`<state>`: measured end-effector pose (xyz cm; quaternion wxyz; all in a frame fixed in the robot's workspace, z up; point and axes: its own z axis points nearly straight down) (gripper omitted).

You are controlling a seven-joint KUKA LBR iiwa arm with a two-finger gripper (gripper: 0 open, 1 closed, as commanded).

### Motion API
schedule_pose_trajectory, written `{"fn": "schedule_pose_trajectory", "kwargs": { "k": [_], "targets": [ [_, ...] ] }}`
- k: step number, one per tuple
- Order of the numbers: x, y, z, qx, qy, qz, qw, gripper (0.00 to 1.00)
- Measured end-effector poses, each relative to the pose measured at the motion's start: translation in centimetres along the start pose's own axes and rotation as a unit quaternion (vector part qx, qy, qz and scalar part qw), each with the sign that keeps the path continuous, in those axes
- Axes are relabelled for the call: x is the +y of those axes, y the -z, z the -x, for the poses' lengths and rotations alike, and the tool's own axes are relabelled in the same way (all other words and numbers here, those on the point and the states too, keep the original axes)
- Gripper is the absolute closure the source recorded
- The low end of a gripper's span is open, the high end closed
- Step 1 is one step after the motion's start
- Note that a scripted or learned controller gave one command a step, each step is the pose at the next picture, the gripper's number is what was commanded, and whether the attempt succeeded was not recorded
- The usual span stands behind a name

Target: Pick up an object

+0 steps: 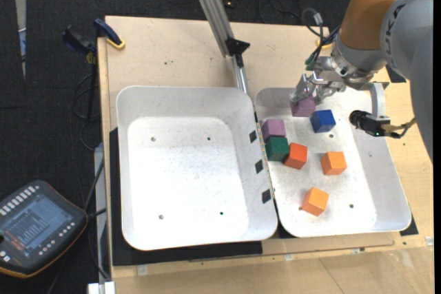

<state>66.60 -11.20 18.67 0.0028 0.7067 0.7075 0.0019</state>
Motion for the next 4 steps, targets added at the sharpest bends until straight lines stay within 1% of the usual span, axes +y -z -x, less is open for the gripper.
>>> {"fn": "schedule_pose_trajectory", "kwargs": {
  "k": [1, 2, 3, 4],
  "targets": [
    [0.2, 4.3, -0.3, 0.000, 0.001, 0.000, 1.0000, 1.00],
    [0.3, 9.6, -0.3, 0.000, 0.001, 0.000, 1.0000, 1.00],
    [0.5, 8.1, -4.8, 0.001, 0.003, -0.004, 1.0000, 1.00],
    [1.2, 6.4, -10.1, 0.002, 0.003, -0.005, 1.0000, 1.00]
  ]
}}
